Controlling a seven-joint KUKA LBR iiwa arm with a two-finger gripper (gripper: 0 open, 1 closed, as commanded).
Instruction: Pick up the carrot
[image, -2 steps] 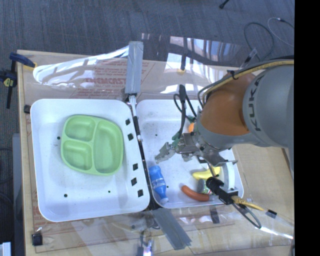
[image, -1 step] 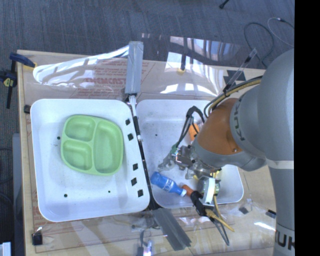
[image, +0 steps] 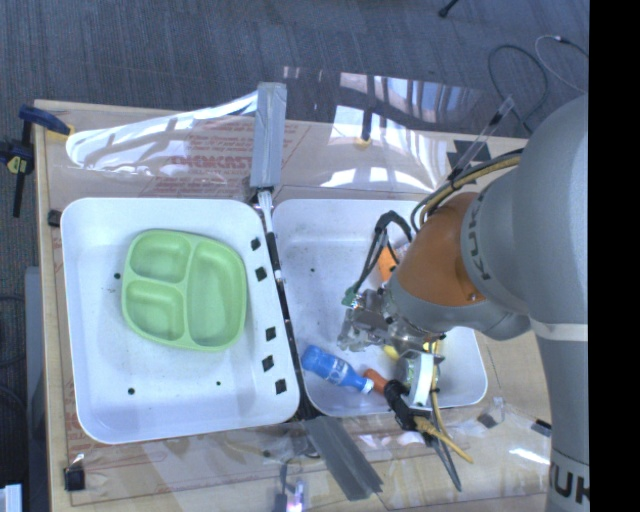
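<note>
Two white bins sit side by side on a table. The left bin (image: 90, 400) holds a green divided plate (image: 185, 288). In the right bin (image: 320, 230), the carrot (image: 384, 262) peeks out orange beside the arm's wrist, near a blue bottle (image: 332, 368). It looks light, stiff and smooth; grip mid-length. The gripper (image: 366, 322) hovers low; its opening cannot be told.

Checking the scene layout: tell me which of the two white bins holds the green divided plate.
The left bin, the one farther from the arm. The green plate lies in its middle, while the right bin holds a blue bottle.
</note>
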